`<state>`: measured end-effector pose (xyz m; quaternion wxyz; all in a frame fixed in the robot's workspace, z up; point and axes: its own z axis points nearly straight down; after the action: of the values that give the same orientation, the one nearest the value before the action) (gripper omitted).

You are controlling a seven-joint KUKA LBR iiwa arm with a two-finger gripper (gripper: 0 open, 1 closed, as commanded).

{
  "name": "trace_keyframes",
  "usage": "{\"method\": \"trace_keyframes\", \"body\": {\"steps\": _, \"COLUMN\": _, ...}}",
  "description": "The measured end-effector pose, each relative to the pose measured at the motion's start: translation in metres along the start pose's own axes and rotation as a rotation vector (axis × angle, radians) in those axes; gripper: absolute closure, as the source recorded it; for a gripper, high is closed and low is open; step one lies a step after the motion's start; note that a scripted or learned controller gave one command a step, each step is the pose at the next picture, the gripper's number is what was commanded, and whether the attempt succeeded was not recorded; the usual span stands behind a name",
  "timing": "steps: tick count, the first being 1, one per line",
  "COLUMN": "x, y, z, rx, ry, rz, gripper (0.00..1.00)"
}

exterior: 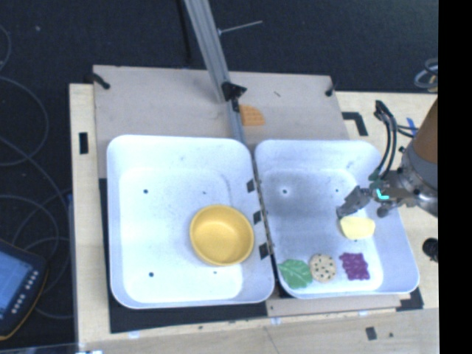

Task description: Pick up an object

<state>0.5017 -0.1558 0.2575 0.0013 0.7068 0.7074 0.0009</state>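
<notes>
In the right bin point(310, 168) lie a pale yellow lemon-shaped piece point(358, 228), a purple grape bunch point(355, 265), a chocolate-chip cookie point(321, 267) and a green leaf point(295, 273). The left bin point(147, 183) holds a yellow bowl point(220, 234). My gripper point(357, 204) reaches in from the right and hovers right over the yellow piece's upper edge. Its dark fingers point(351, 202) point down-left toward that piece. Nothing is seen held between them.
A metal pole point(210, 46) slants down to the bins' shared back edge, with an orange tag point(251, 116) beside it. Cables point(389, 135) hang by the arm at the right. A tablet point(16, 286) lies off the bench at lower left.
</notes>
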Motion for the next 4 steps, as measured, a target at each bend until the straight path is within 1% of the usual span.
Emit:
{"method": "trace_keyframes", "body": {"steps": 1, "x": 0.007, "y": 0.004, "z": 0.047, "rx": 0.006, "ry": 0.0, "rz": 0.004, "gripper": 0.0}}
{"method": "trace_keyframes", "body": {"steps": 2, "x": 0.002, "y": 0.012, "z": 0.103, "rx": 0.007, "ry": 0.0, "rz": 0.002, "gripper": 0.0}}
{"method": "trace_keyframes", "body": {"steps": 3, "x": 0.001, "y": 0.011, "z": 0.156, "rx": 0.007, "ry": 0.0, "rz": 0.002, "gripper": 0.0}}
{"method": "trace_keyframes", "body": {"steps": 4, "x": 0.0, "y": 0.013, "z": 0.142, "rx": -0.002, "ry": 0.0, "rz": 0.008, "gripper": 1.0}}
